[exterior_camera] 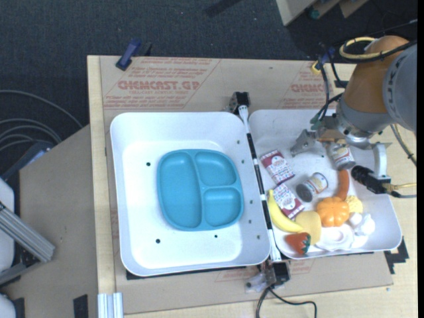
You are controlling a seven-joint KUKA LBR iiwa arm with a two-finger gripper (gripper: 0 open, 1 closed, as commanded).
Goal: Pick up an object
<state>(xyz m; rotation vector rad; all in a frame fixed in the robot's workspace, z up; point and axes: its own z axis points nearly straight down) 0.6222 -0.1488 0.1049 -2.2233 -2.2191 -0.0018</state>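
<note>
The gripper [322, 136] is hanging low over the upper part of the shallow white right-hand bin [278, 121], reaching in under the grey arm with its orange band [368, 85]; whether it is wide or narrow I cannot tell, and nothing is showing in its grasp. A small cylindrical can with a red-and-white label [341, 156] is lying just beside it, toward the lower right. Further down the bin, two red-and-white printed packets [277, 166] are sitting near the divider (their print is too small to read), with a yellow banana [286, 218], an orange round toy fruit [332, 211] and an orange-red sausage shape [343, 183] crowding the lower end. The shallow white left-hand bin [132, 151] is carrying a light blue three-compartment plastic tray [199, 189]. The brown board of the tabletop [159, 88] is bearing red lettering that seems to read "CHEMCAST".
</note>
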